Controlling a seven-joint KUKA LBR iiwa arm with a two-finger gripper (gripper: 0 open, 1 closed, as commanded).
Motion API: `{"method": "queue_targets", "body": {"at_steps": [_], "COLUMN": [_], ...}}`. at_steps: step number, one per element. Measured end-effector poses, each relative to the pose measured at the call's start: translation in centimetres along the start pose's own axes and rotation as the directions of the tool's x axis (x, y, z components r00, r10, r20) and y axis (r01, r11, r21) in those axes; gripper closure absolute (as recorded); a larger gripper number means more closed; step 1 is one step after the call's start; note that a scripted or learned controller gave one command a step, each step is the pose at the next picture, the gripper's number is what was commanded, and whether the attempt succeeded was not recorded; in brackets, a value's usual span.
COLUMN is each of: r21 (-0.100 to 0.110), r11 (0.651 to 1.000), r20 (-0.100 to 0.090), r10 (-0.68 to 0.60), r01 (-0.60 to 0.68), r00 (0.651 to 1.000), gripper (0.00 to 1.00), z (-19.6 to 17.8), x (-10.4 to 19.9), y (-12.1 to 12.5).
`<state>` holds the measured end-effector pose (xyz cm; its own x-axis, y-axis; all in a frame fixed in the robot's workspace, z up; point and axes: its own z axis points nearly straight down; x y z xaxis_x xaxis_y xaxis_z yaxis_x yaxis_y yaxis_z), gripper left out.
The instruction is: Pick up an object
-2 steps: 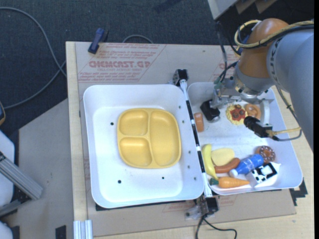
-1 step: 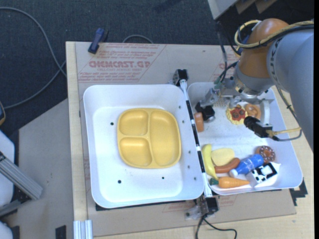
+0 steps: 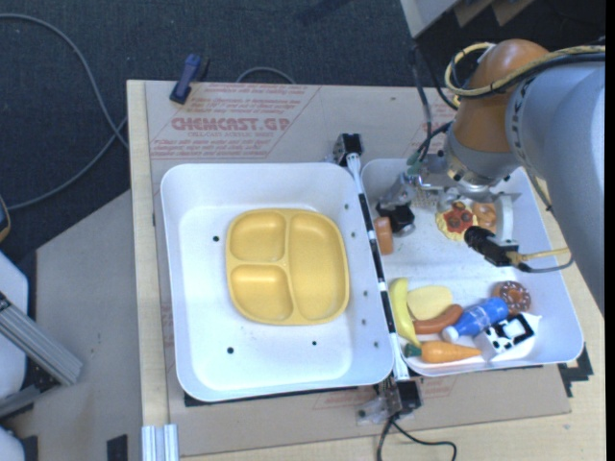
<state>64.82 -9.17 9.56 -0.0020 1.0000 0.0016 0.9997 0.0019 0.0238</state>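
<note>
My gripper (image 3: pixel 444 186) hangs low over the far part of the right bin (image 3: pixel 567 327), under the orange wrist band. A pizza slice toy (image 3: pixel 465 218) lies just in front of it, partly covered by the wrist. A small orange piece (image 3: pixel 384 234) sits by the bin's left wall. Along the near edge lie a banana (image 3: pixel 398 309), a pale yellow wedge (image 3: pixel 429 302), a sausage (image 3: pixel 438 320), a blue bottle (image 3: pixel 481 316), a carrot (image 3: pixel 448 352), a donut (image 3: pixel 513 296) and a black-and-white block (image 3: pixel 510 333).
The left bin (image 3: pixel 192 286) holds a yellow divided plate (image 3: pixel 286 265). A divider rail (image 3: pixel 370 248) runs between the two bins. A blue clip (image 3: pixel 186 78) lies on the cardboard behind the left bin.
</note>
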Motion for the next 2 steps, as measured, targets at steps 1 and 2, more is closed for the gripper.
{"method": "queue_targets", "body": {"at_steps": [1,2], "r21": [-0.01,-0.009], "r11": [1.0,1.0], "r20": [0.0,0.0], "r10": [-0.001,-0.001], "r01": [0.001,0.001], "r00": [1.0,1.0], "gripper": [1.0,0.0], "z": [-1.36,-1.33], "x": [0.1,0.09], "y": [0.33,0.31]}}
